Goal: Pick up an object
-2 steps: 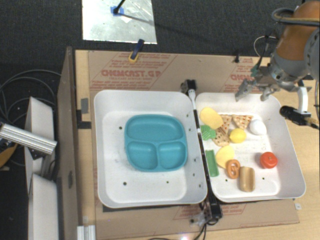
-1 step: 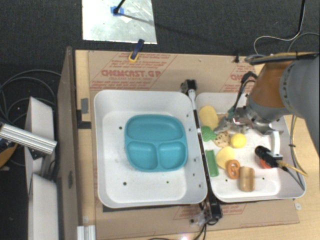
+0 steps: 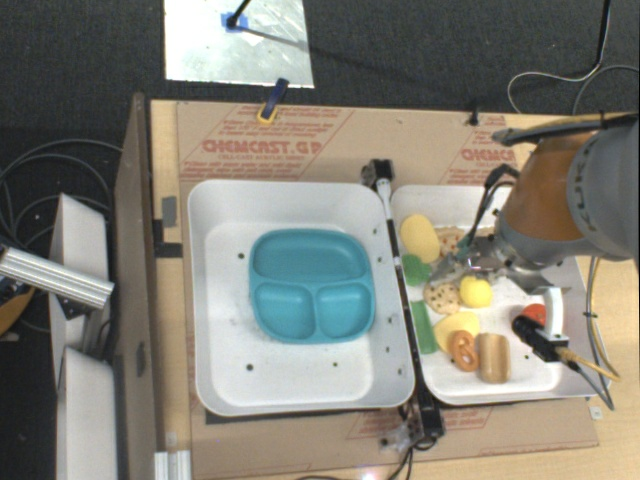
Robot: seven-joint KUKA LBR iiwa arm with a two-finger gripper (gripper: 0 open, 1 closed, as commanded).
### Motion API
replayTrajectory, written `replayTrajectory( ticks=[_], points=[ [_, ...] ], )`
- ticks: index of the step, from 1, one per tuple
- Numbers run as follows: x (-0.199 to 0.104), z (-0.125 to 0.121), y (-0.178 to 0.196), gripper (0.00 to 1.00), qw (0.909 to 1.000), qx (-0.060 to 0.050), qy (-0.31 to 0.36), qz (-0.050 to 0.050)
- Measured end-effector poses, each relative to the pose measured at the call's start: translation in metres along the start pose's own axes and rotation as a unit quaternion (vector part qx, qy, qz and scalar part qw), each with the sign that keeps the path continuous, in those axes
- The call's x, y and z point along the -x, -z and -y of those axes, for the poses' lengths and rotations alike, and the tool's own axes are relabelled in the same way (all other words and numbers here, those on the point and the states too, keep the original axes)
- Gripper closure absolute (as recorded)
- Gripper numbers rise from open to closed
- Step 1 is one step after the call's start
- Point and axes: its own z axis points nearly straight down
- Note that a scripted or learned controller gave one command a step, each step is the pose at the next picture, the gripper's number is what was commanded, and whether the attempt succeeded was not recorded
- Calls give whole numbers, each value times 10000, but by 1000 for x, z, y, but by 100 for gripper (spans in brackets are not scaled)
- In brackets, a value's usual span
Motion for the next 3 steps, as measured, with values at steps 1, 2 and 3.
replayTrajectory(
  ticks=[1, 2, 3],
  points=[
    [8, 26, 1, 0, 10000, 9, 4, -6],
    [6, 24, 12, 100, 10000, 6, 24, -28],
    [6, 24, 11, 0, 10000, -2, 23, -29]
  ],
)
